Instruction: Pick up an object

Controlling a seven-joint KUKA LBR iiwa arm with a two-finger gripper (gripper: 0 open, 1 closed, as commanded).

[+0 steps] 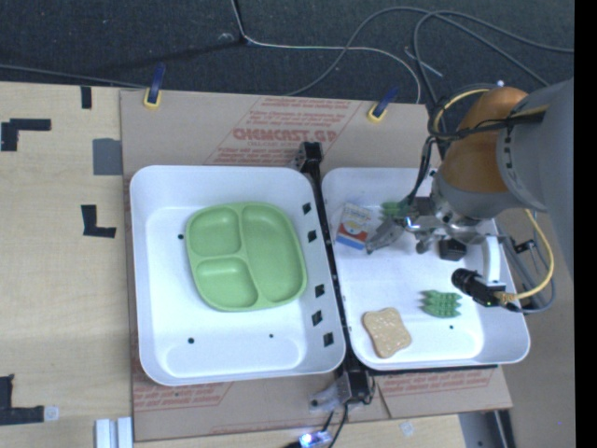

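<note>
My gripper [395, 228] is low in the right bin [504, 348], near its upper middle, reaching in from the right under the orange wrist band. Just left of it lies a small white, blue and red carton [354, 225]. A small green piece [395, 209] sits right at the gripper's upper side; I cannot tell whether they touch. A green spiky toy [440, 303] lies lower right in that bin. Near the bin's front sits a tan bread slice [386, 332].
The left bin [159, 343] holds a green divided plate [246, 256]. A black divider [325, 250] runs between the two bins. The arm's black fitting and yellow cable [485, 289] hang over the right bin's right side.
</note>
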